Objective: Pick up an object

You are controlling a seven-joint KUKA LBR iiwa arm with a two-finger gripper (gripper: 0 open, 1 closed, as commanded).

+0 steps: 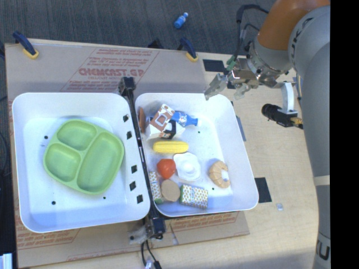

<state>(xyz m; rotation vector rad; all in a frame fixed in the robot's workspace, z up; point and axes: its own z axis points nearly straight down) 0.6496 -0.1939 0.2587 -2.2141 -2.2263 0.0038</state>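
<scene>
My gripper (pixel 228 89) hangs open over the back right corner of the right bin (pixel 238 144), with nothing between its fingers. Below it in that bin lie a red and white carton (pixel 161 119), a blue wrapped item (pixel 185 118), a yellow corn cob (pixel 171 147), a red tomato (pixel 166 167), a white cup (pixel 188 166), a glazed pastry (pixel 220 174), a brown round piece (pixel 170 191) and a patterned box (pixel 194 195). The carton and blue item lie nearest the gripper, to its lower left.
The left bin (pixel 25 116) holds a green divided plate (pixel 84 156). A black divider with clips (pixel 134 144) runs between the bins. Blue clamps (pixel 188 48) and a small blue bottle (pixel 180 20) sit at the back. Bare bench lies right of the bins.
</scene>
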